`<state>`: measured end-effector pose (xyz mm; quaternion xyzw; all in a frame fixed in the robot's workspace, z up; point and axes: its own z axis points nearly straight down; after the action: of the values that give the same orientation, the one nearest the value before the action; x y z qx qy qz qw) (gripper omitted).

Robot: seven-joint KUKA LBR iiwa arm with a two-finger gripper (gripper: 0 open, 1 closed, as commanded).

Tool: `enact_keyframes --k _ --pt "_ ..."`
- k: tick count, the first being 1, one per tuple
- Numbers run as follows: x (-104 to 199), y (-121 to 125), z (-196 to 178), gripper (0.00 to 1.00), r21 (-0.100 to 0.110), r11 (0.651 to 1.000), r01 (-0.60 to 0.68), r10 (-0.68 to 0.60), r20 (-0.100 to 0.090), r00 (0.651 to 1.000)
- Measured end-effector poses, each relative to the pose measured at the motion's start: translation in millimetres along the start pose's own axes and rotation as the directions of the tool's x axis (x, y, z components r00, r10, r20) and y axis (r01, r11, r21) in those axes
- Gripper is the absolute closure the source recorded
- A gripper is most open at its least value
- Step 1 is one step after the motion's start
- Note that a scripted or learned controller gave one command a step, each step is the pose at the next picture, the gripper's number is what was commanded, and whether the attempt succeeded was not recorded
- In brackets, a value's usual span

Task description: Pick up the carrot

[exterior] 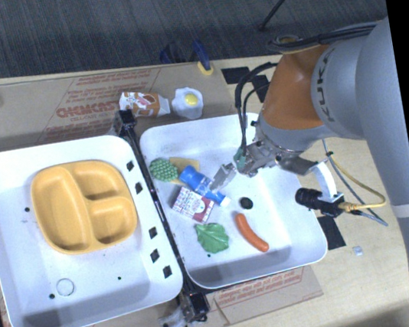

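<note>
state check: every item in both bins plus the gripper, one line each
carrot: lying flat in the right bin, untouched
green leafy toy: flat, just left of the carrot
blue bottle: on its side
small box: flat, against the bottle
green corn-like toy: lying down
yellow tray: upright in the left bin
gripper: above the right bin, finger state unclear

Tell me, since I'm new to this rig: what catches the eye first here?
The big grey arm with its orange band reaches in from the right over the right bin. A yellow tray lies in the left bin. The orange carrot lies near the right bin's front, beside a green leaf.
</note>
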<state>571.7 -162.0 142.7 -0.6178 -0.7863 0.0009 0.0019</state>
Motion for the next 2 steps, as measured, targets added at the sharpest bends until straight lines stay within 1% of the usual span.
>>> enact_keyframes --k 1,2 --pt "-8.7 -48.6 51.6 0.00 0.001 0.940 -0.342 0.342 -0.001 0.940" --pt "-10.6 -51.5 42.0 1.00 0.010 0.940 -0.342 0.342 0.001 0.940"
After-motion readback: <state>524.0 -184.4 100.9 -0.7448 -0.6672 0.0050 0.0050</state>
